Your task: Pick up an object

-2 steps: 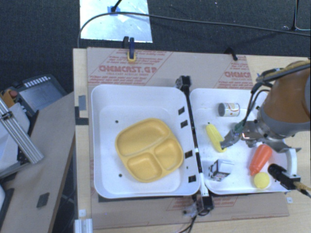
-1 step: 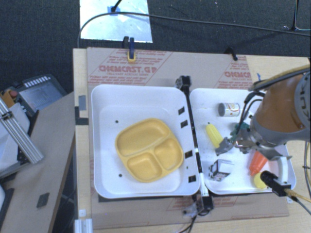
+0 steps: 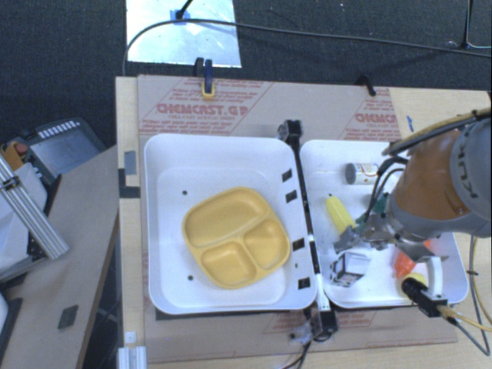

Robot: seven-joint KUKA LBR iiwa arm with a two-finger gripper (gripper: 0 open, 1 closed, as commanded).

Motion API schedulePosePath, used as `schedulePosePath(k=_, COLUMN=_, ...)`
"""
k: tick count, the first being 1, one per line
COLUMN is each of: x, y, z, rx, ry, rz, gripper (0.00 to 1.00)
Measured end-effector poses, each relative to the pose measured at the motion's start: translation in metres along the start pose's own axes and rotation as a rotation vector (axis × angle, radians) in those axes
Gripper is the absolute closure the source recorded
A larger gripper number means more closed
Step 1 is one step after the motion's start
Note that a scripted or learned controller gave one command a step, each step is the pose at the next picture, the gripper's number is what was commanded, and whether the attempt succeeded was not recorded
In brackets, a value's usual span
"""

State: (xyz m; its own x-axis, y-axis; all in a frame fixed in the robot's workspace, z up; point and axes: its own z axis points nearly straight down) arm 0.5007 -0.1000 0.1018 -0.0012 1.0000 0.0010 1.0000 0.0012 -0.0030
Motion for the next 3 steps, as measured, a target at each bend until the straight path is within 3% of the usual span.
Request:
schedulePosePath(k=1, x=0.0, y=0.002, z=-0.013, rx=-0.005, ry=-0.001, rz=0.0, gripper=1.0)
schedulePosePath(k=3, x=0.003, y=0.003, z=-0.139, rx=-0.012, ry=-0.002, rz=-0.003, gripper=1.0)
